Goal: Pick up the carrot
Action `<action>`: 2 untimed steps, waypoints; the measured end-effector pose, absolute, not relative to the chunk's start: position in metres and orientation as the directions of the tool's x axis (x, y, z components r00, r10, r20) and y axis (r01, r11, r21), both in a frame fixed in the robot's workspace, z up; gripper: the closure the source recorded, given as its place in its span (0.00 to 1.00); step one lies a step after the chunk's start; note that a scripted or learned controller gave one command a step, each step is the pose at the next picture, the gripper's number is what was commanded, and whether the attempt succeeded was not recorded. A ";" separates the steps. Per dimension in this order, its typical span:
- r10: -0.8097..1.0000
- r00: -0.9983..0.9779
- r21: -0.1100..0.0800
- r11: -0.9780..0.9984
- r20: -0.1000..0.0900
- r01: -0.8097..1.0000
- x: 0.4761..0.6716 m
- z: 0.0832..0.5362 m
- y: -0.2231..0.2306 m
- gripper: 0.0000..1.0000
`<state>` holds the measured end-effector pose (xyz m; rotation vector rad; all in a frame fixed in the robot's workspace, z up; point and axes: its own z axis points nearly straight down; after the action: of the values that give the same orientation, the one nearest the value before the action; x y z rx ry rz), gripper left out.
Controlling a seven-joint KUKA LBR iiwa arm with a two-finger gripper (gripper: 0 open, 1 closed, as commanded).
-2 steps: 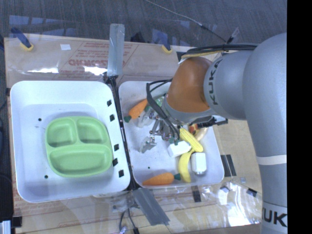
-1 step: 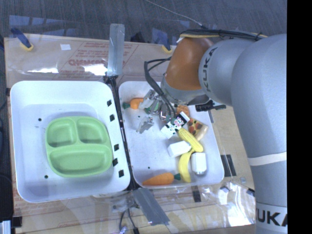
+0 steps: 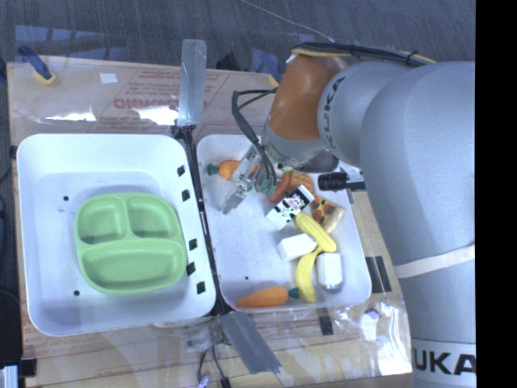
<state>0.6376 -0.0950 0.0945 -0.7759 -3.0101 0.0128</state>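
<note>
A carrot (image 3: 262, 297), orange with a green stem end on its right, lies flat along the front wall of the right bin (image 3: 242, 245). A second, smaller orange piece with a green tip (image 3: 229, 169) sits at the bin's back left corner. My gripper (image 3: 242, 186) hangs low over the back of the right bin, just right of that small orange piece and far from the front carrot. The grey arm with its orange band (image 3: 303, 103) covers the bin's back right. Nothing shows in the gripper's grasp.
A heap of toy food fills the bin's right side: a yellow banana (image 3: 305, 275), a corn cob (image 3: 315, 231), two white blocks (image 3: 292, 247), a black-and-white item (image 3: 289, 203). A green divided plate (image 3: 129, 241) lies in the left bin (image 3: 48, 168).
</note>
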 end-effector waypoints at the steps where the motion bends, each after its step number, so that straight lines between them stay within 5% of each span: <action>1: 0.476 -0.879 -0.007 0.879 0.005 0.476 0.643 0.106 -0.093 1.00; 2: 0.474 -0.880 -0.013 0.880 0.025 0.474 0.639 0.104 -0.092 0.00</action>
<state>0.6393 -0.0916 0.1039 -0.7621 -3.0201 0.0095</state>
